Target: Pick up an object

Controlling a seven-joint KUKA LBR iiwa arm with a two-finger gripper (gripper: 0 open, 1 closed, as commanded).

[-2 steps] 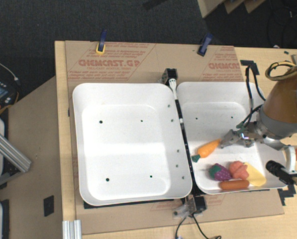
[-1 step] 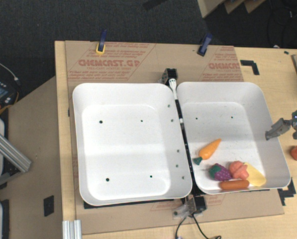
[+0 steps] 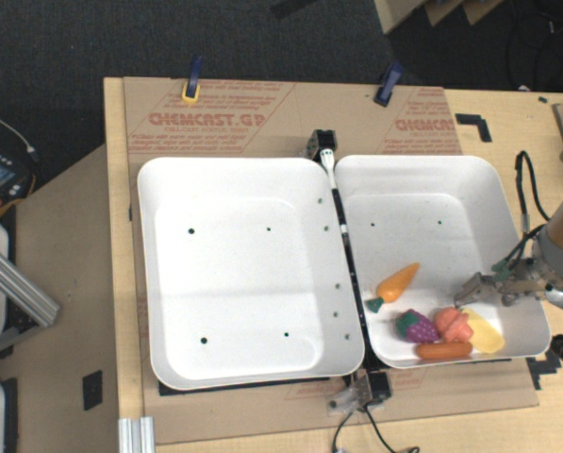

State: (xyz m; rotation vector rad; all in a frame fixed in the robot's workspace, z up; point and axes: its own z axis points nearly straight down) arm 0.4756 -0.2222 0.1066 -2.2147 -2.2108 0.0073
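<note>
My gripper [image 3: 471, 292] hangs with fingers spread, holding nothing, over the right bin [image 3: 422, 182]. The carrot [image 3: 398, 282] lies apart from the other toys: probably light, hard, slick plastic. I'd pinch across its thick middle.

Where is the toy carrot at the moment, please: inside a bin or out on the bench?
Inside: the toy carrot lies flat on the floor of the right bin, near its left wall.
</note>
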